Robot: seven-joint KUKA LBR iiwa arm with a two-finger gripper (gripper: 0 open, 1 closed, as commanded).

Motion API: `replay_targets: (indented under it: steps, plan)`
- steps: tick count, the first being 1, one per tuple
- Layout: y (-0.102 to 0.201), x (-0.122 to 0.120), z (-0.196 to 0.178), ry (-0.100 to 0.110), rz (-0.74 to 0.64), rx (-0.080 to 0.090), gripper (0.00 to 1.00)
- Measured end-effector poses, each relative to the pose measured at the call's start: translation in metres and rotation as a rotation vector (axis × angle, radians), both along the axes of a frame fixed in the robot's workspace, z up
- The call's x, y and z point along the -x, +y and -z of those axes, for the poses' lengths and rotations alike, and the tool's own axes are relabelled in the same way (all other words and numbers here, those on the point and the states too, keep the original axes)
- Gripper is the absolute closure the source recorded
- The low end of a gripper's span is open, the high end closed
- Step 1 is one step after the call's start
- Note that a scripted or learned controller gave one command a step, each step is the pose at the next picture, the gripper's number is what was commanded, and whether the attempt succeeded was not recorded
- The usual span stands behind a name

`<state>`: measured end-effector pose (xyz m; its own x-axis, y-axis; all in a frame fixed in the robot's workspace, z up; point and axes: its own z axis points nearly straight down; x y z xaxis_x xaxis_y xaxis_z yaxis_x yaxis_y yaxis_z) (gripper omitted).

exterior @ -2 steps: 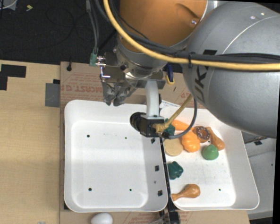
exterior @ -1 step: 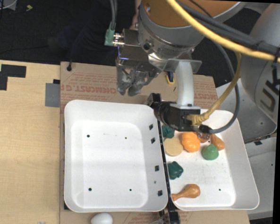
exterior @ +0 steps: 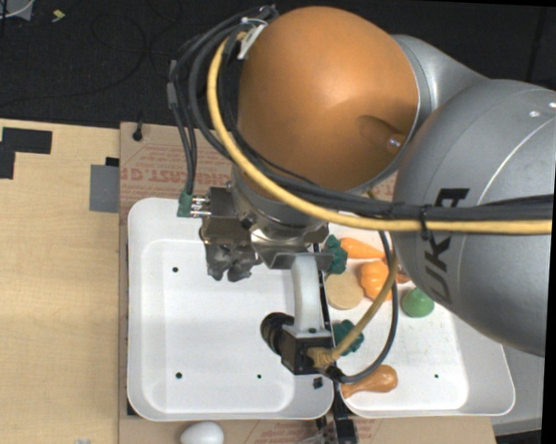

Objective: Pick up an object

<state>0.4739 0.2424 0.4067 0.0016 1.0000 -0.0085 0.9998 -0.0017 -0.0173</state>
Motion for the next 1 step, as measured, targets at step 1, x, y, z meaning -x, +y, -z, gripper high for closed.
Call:
replay_targets:
  steps: [1]
  plan:
    - [0.0017,-0.0279,-0.0277,-0.017,-0.002,-0.007,1.0]
